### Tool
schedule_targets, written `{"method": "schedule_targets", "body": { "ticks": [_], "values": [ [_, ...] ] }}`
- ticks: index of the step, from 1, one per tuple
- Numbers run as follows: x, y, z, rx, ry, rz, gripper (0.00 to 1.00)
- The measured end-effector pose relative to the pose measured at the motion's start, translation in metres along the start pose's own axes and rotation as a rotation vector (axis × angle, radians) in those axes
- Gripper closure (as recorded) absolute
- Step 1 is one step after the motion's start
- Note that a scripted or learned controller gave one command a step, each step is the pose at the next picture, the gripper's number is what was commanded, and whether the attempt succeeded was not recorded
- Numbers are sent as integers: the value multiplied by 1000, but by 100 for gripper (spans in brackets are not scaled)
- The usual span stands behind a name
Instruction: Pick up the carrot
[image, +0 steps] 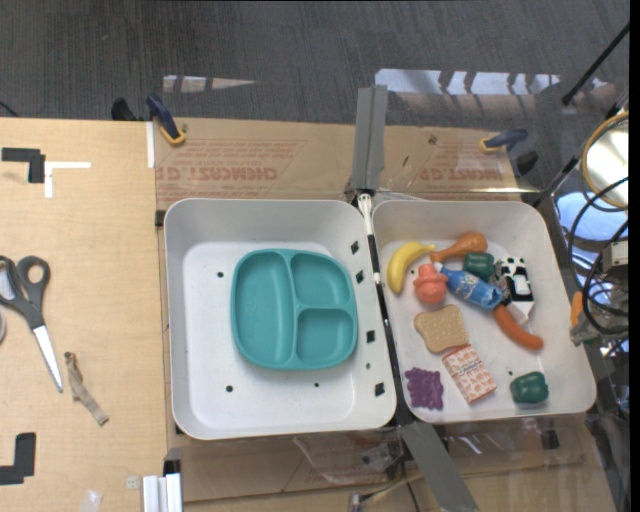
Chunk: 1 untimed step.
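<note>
1. I see the carrot (517, 327) in the right bin (565, 260), near its right wall, lying tilted, just beside the blue packet (472, 288).
2. Small box (469, 373) near the front edge; its print is unreadable.
3. Cardboard (240, 160) behind the bins carries mirrored lettering I can't read reliably.
4. Teal plate (295, 309) sits mid left bin (190, 300).
5. Gripper state: I cannot tell.

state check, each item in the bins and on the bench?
carrot: lying flat in right bin, ungrasped, one end under the blue packet
blue packet: lying across the pile
banana: lying on its side
bread slice: flat
grapes: flat near front wall
green pepper: resting in front corner
teal plate: right side up in left bin
scissors: shut, on bench
</note>
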<state>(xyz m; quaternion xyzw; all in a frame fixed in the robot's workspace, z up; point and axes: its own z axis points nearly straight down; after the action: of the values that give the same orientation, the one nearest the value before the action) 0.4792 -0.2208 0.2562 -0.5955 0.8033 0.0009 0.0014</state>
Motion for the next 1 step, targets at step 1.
{"method": "schedule_targets", "body": {
  "ticks": [1],
  "values": [
    [0, 0, 4, 0, 0, -198, 100]
  ]
}}
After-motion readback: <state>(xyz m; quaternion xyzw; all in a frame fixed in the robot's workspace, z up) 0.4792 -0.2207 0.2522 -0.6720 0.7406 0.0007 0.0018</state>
